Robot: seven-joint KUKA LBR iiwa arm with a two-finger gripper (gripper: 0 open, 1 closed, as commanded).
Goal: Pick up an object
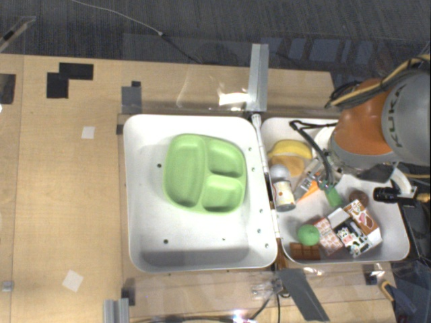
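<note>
1. You are looking at the right-hand shallow white bin [403, 247], where the pickable things are lying in a jumble: a small green ball [308, 235] is sitting near the bin's front edge, toward its left wall.
2. Just right of the ball, printed cartons [350, 231] are lying tilted against one another, and a brown block [302, 252] is resting just in front of the ball.
3. A yellow rounded object [291, 152] is lying at the bin's back left, with a small white bottle with a brown label [282, 188] just in front of it along the left wall.
4. An orange piece [308, 190] and a green stick-like piece [333, 196] are lying near the bin's middle.
5. The gripper [322, 173] is hanging over the bin's middle, just above those pieces; you cannot tell how it is set or whether it has anything.
6. The grey arm with its orange band [363, 123] is reaching over the bin's back right.
7. A light green divided plastic tray [204, 171] is lying in the left-hand white bin [145, 247].
</note>
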